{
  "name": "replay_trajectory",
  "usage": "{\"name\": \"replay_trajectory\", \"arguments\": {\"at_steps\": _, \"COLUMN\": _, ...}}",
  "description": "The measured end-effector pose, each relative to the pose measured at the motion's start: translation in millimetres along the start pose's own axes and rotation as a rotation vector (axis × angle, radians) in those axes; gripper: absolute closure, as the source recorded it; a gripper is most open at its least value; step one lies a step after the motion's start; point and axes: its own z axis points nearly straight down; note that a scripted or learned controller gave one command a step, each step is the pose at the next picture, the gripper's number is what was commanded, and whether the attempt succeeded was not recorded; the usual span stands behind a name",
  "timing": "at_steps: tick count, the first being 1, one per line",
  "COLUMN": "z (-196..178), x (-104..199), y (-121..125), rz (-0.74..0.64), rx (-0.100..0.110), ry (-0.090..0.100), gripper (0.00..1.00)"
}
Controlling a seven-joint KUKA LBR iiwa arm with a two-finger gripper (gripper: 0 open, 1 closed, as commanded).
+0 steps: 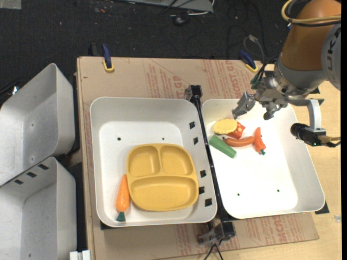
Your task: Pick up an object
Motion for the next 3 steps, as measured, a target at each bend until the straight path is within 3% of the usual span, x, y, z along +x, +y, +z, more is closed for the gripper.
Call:
{"name": "replay_trajectory", "arguments": {"at_steps": 1, "z": -5.6, "x": 0.1, "y": 1.9, "rz": -0.002, "rx": -0.01, "ry": -0.001, "gripper": 0.0}}
{"name": "replay_trajectory", "arguments": {"at_steps": 3, "z": 118.7, "x": -4.9, "y": -1.1, "rz": 0.002, "rx": -0.004, "ry": -0.001, "gripper": 0.0}}
